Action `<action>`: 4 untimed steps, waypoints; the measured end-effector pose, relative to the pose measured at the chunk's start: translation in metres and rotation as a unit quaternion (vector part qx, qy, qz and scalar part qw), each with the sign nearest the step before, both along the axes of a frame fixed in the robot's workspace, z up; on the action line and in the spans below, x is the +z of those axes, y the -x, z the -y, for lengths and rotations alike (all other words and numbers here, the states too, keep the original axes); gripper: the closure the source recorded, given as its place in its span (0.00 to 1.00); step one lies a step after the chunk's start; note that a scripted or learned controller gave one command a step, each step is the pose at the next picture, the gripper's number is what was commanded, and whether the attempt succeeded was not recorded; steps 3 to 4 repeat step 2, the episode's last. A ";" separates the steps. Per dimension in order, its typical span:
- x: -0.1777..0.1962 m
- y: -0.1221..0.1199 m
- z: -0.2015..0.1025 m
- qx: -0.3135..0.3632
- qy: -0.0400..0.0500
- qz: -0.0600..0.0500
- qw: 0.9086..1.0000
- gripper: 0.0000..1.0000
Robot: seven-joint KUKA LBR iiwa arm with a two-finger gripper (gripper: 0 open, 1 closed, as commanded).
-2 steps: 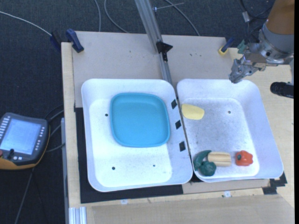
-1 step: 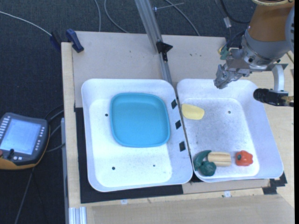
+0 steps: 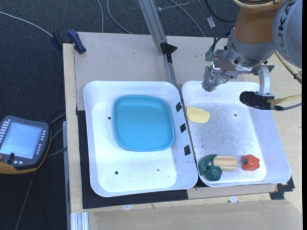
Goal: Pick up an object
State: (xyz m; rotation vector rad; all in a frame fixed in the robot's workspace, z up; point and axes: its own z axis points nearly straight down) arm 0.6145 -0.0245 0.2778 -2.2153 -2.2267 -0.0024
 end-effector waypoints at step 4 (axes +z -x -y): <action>-0.010 0.010 -0.106 0.000 0.000 0.000 1.000 1.00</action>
